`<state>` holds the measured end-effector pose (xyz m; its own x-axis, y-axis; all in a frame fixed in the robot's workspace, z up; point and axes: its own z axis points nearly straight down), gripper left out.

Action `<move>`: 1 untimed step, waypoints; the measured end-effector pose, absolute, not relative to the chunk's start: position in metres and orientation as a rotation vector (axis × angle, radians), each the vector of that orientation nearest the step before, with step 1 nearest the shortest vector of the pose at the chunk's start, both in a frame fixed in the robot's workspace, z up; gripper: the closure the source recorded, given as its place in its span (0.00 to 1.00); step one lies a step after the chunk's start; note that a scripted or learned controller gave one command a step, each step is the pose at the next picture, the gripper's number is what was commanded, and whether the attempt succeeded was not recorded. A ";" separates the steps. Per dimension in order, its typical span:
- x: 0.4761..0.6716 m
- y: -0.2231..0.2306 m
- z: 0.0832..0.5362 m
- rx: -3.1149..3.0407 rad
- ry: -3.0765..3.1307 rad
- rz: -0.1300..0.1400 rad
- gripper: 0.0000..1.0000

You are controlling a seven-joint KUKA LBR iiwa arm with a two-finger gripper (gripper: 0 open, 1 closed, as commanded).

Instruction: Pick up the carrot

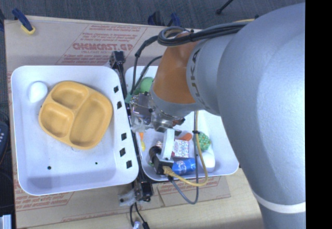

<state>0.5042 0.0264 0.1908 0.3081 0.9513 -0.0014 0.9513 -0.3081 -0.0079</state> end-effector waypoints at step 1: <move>0.476 0.000 0.281 -2.464 -1.946 0.004 1.00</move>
<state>0.4763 0.0002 0.2814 0.2316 0.9728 -0.0006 0.9728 -0.2316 -0.0031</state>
